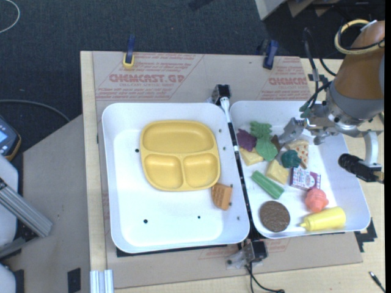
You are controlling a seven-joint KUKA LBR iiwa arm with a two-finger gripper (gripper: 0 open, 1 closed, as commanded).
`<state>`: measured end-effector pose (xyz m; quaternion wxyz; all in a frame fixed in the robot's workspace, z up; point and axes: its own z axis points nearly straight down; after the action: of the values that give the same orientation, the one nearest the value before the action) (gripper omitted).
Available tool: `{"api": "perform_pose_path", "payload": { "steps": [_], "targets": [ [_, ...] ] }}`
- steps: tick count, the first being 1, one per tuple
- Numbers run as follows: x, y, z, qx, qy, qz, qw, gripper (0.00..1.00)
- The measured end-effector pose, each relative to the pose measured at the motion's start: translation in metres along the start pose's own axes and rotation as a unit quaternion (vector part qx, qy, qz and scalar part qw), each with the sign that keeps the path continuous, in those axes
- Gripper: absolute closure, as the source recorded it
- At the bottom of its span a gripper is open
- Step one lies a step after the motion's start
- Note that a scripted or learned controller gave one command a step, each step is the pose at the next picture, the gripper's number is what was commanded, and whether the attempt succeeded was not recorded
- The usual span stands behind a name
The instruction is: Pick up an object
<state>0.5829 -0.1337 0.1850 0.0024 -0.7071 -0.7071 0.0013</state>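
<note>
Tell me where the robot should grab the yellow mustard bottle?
Probably around the middle of the mustard bottle, coming straight down. It lies on its side in the right bin, nozzle pointing left toward the brown disc, so fingers closing across its round body fit best. The pink ball sits close above it and the bin rim just below, so room is tight.
</note>
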Motion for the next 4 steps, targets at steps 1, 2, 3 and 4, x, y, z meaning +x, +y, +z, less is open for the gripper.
{"api": "perform_pose_path", "payload": {
  "steps": [1, 2, 3, 4],
  "targets": [
    [0.007, 0.002, 0.062, 0.001, 0.001, 0.000, 1.0000, 0.00],
    [0.007, 0.004, 0.100, -0.003, -0.001, 0.000, 1.0000, 0.00],
    [0.007, 0.003, 0.090, -0.003, -0.001, 0.001, 1.0000, 1.00],
    [0.006, -0.003, 0.028, -0.005, -0.002, 0.000, 1.0000, 1.00]
  ]
}}
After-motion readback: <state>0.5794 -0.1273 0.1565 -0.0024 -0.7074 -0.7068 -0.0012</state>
